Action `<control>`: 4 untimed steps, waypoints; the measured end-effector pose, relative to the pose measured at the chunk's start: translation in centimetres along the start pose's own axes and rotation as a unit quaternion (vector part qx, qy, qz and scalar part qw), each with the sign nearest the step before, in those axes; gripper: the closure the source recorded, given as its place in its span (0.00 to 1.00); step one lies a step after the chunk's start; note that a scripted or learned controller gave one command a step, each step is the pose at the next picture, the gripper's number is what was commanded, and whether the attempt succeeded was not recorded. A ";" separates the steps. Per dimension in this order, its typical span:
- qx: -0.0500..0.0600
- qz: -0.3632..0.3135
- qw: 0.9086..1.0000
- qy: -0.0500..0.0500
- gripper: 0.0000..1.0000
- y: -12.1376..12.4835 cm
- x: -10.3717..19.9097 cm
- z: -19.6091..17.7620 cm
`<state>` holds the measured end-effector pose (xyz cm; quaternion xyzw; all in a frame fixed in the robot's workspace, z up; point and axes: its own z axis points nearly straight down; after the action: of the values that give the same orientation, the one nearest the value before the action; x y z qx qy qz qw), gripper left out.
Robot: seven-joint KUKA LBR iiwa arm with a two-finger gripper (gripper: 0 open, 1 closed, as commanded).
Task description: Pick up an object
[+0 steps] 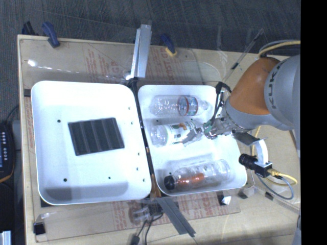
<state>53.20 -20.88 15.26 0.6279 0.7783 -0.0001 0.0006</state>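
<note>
Clear plastic bottles (179,105) — crinkled, cylindrical — in smooth white bin (227,180); metal hand (195,133) grip indiscernible.

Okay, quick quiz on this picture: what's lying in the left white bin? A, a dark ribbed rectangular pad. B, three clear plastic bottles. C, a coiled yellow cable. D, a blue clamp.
A: a dark ribbed pad lies flat on the floor of the left bin, while the clear bottles are in the right bin.

Even, bright overhead light; white bins (82,93) glare slightly, clear bottles (176,106) glint, shadows are soft, and detail is mildly blurred.
</note>
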 end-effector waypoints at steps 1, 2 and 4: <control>0.001 -0.128 0.992 0.001 0.00 1.8 3.1 0.7; 0.001 -0.109 0.994 0.001 0.00 8.1 5.6 4.8; 0.000 0.011 1.000 0.000 0.00 1.7 5.8 6.1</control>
<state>53.67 -14.90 9.20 0.6364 0.7714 -0.0002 0.0006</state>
